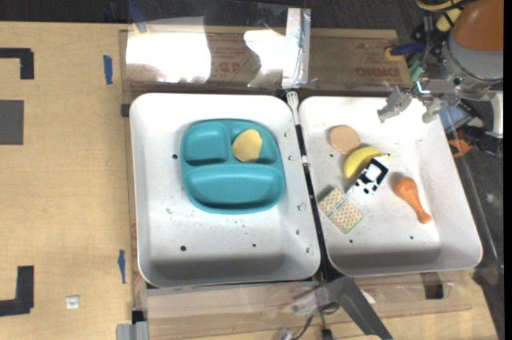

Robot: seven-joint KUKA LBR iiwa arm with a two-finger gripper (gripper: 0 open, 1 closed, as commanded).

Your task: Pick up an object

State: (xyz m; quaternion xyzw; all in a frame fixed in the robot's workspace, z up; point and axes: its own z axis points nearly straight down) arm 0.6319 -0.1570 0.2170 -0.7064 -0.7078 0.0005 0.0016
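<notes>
Four small things are seen in the right bin (456,238), toward the middle right of the frame. Nearest the lower edge lies a patterned cracker-like square (342,210), flat on the bin floor. Just above it a black-and-white tagged block (370,178) is found, touching or partly covering a yellow banana (359,160). To the right of these, apart from them, an orange drumstick-shaped toy (413,195) lies at a slant. Farther up, a tan round piece (344,138) sits just beside the banana's upper end.

In the left bin (156,194) a teal divided plate (232,166) is set, with a yellow round item (247,145) in its upper right compartment.

At the upper right of the frame the claw (410,103) hangs above the far rim of the right bin, with its fingers spread apart and nothing between them.

The drumstick toy is judged the easiest pick: it stands clear of the rest, and is probably light, stiff plastic, somewhat slippery. Hold would best be taken across its thicker rounded end, not the thin tapering stem. The banana is crowded by the block, so a grasp there could be fouled.
</notes>
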